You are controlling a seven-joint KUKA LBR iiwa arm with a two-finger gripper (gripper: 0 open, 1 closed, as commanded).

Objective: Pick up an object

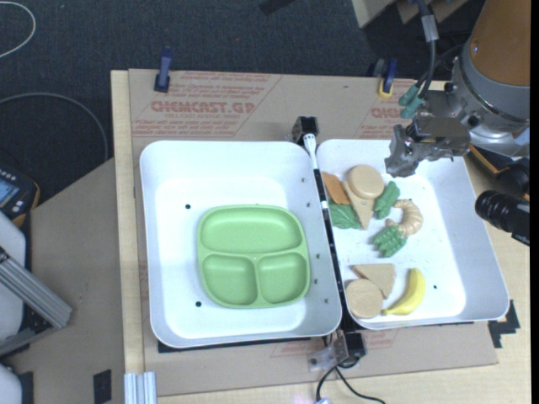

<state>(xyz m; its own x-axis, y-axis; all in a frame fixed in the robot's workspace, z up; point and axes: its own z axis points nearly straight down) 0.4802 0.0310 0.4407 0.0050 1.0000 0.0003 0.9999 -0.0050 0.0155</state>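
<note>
The gripper hangs over the upper part of the right bin, with the grey arm and its orange band rising behind it toward the upper right. From this slanted angle its fingers read as a dark cluster, so I cannot tell whether the jaws are parted or closed, and nothing can be seen between them.

Just below and left of the jaws lies a round tan piece, the nearest object to them. Touching its lower edge is a pale wedge, and further left an orange piece sits against the bin's left wall. A green leafy piece lies below that, and another green piece sits straight below the jaws. Beside it, slightly right, curls a tan shrimp-like piece, with a green bunch at its lower end.

Well below the jaws, near the bin's front edge, are a tan triangular slice, a round tan disc and a yellow banana, close together.

Far left of the jaws, the left bin holds a green tray with 3 compartments. Both bins rest on a brown board clipped by 2 blue clamps along its far edge.
</note>
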